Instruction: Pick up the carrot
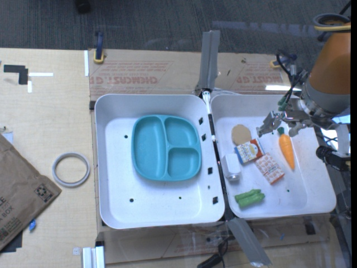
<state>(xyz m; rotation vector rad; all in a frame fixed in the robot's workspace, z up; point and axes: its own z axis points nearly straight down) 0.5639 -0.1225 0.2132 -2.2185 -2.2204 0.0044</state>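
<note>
the carrot [286, 151] lies in the right bin [312, 205], near its far right side, orange body running lengthwise with its top end toward the back of the bin and its tip toward the front. the gripper [282, 124] hangs directly over that top end, so the carrot's upper part sits just beneath and between the two fingers, which are spread apart with one to the left and one to the right of the carrot's top; nothing is clasped between them, and the carrot rests on the bin floor. whether the fingertips touch the carrot is not clear. counted in the right bin: one carrot, one round tan cookie [241, 133], one small packet with red and blue print [249, 151], one red-and-white patterned packet [270, 168], one white and grey object [231, 167] near the left wall, and one green pea pod [249, 197] toward the front. the left bin [111, 205] holds one teal divided plate [166, 148] with three compartments. on the bench to the left there is one roll of tape [71, 168] and one brown cardboard piece [19, 194]. two white bins stand side by side.
</note>
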